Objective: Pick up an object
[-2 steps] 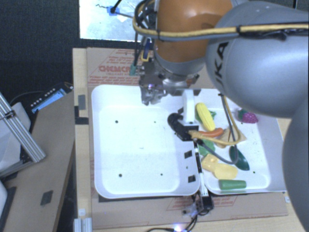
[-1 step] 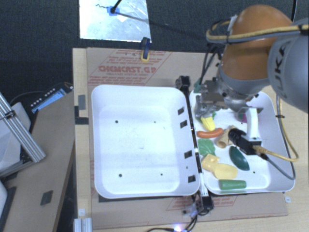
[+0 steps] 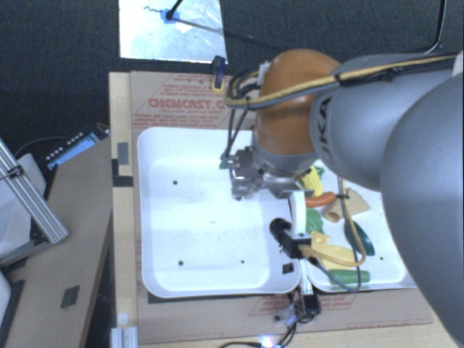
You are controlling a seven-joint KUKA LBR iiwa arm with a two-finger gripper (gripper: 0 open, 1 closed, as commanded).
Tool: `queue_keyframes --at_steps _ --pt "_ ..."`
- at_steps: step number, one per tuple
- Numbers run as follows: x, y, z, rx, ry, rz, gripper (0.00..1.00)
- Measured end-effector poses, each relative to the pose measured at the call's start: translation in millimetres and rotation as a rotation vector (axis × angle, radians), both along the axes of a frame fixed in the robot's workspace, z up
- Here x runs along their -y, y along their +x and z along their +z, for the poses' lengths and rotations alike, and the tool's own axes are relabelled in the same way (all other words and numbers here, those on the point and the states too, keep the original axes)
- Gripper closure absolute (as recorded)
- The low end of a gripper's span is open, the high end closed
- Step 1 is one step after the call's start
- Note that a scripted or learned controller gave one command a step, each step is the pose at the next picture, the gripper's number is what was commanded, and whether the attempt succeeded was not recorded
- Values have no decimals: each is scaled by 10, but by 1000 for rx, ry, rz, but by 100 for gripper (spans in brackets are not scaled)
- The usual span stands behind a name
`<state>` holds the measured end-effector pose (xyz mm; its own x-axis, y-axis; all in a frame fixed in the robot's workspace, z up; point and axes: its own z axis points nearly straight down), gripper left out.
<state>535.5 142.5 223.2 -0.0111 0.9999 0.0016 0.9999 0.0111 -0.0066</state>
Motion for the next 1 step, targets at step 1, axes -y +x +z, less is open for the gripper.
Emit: queue_keyframes --at_steps 1 --pt "-220 131 504 12 1 -5 100"
